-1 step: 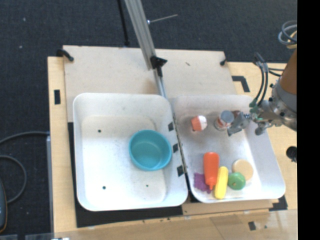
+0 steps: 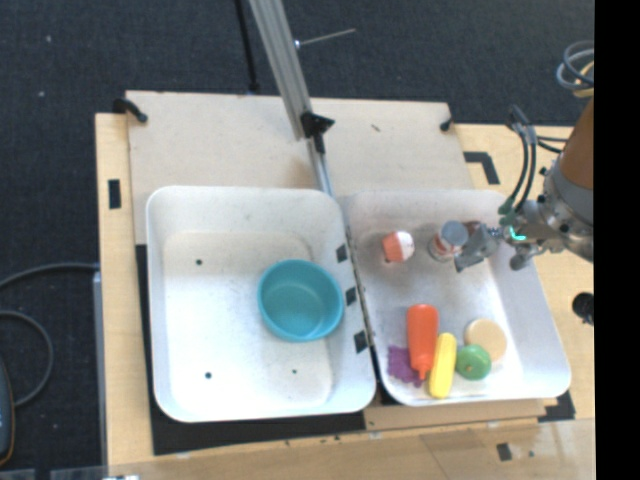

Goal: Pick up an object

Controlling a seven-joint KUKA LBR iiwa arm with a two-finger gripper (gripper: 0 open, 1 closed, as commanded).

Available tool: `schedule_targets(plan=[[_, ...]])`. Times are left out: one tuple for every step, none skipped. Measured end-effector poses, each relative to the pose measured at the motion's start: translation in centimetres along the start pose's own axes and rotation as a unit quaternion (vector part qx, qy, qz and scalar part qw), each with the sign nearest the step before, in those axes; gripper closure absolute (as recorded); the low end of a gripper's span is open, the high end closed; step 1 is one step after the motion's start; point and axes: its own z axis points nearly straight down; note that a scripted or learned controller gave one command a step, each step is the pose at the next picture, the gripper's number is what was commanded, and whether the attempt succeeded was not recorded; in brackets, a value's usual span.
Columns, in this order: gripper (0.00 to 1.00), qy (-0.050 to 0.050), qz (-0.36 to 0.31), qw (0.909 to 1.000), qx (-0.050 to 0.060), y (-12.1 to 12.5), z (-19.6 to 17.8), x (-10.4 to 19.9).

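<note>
Right-hand shallow white plastic bin [image 2: 520, 298]: holds the candidates for your pick. Item one, a small round orange-and-white piece [image 2: 398, 247], sits alone near the bin's upper left, well apart from the rest. Item two, a small grey-topped cylindrical piece [image 2: 449, 239], stands just beside the two-finger gripper [image 2: 495, 248], which hovers over the bin's upper right with its dark fingers spread apart and nothing between them. Item three, a cluster at the bin's lower edge: an orange cylinder [image 2: 422, 333] lying lengthwise, a yellow banana-shaped piece [image 2: 441, 366] touching it, a purple scrap [image 2: 402, 365] tucked against both, a green ball [image 2: 473, 361] and a tan disc [image 2: 486, 336] beside them. Left-hand shallow white plastic bin [image 2: 175, 268]: one teal round bowl [image 2: 300, 300], upright, near its right wall. Handling note: you would do best to take the grey-topped piece or the isolated orange-and-white one, since each offers room for both fingers; centre over it, come straight down, and close only once the fingers straddle it. Avoid the cluster, where a finger is likely to land on a neighbour. Legibility note: the arm's upper part is cut off at the right; the grey-topped piece's lower body is too small to read; how high the fingertips hang above the bin floor cannot be judged.
</note>
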Motion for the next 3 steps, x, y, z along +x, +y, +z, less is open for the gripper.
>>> schedule_targets(plan=[[0.0, -0.001, 0.002, 1.0, 0.004, 0.4, 6.2, 0.0], [0.0, -0.001, 0.002, 1.0, 0.004, -0.6, 11.4, 0.1], [0.0, -0.001, 0.002, 1.0, 0.003, 0.2, 17.0, -0.3]])
